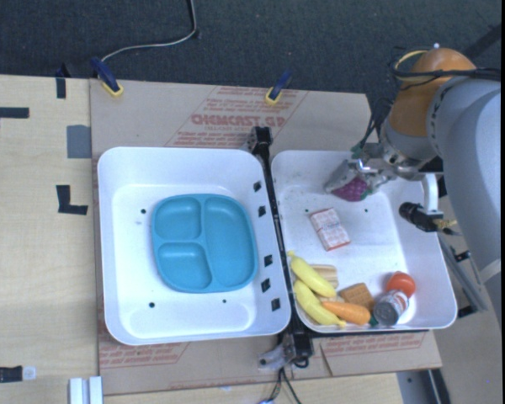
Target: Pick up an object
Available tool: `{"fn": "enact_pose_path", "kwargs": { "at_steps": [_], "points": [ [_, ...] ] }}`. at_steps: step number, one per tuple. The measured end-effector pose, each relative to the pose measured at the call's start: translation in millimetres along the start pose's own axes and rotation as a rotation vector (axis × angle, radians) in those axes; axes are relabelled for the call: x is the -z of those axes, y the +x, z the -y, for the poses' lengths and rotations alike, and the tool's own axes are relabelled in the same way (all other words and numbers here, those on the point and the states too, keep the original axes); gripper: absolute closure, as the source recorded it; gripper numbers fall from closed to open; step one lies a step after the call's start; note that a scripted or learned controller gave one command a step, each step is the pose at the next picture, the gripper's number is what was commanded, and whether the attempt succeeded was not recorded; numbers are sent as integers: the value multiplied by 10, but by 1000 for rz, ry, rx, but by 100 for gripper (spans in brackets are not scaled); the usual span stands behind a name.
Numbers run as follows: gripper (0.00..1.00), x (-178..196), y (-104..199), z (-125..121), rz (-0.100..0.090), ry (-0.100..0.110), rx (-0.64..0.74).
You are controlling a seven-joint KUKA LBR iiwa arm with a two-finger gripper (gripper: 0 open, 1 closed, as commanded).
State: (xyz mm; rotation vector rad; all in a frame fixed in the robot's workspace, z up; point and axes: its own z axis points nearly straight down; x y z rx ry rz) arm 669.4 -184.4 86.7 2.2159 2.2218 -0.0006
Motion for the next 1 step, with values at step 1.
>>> {"fn": "enact_pose_path", "kwargs": {
  "at_steps": [1],
  "points": [
    [100, 96, 2, -1, 3, 1, 2]
  ]
}}
